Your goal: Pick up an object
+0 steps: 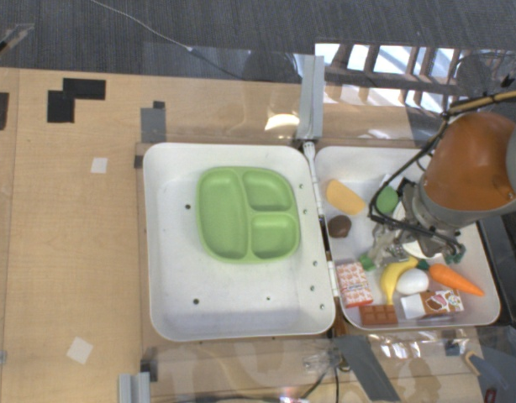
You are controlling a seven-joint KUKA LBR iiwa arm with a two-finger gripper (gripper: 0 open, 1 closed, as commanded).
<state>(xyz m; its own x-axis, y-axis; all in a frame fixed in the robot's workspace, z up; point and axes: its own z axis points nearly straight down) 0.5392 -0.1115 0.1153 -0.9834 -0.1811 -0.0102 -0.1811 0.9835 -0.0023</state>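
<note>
- Nearest to us lay the bench (65, 292), pale wood and the largest thing in view, bearing two shallow white bins side by side.
- We saw the left bin (182, 309) holding a green divided plate (245, 214) and nothing else.
- We saw the right bin (359, 164) crowded with toy food, and the arm (468, 162) hung low over its middle.
- We judged the task barely begun: the gripper (401, 246) was down among the pieces, but nothing showed between its fingers, and we could not tell how far open it was.
- We took the banana (394, 274) just beneath it as the likeliest target, with the carrot (456, 280) and a white egg (412, 282) pressed close beside.
- Smaller pieces lay around: a yellow wedge (345, 196), a red-patterned box (354, 284), a brown ball (339, 226) and a chocolate bar (379, 315).
- We thought the crowding the main hindrance to a clean grasp.
</note>
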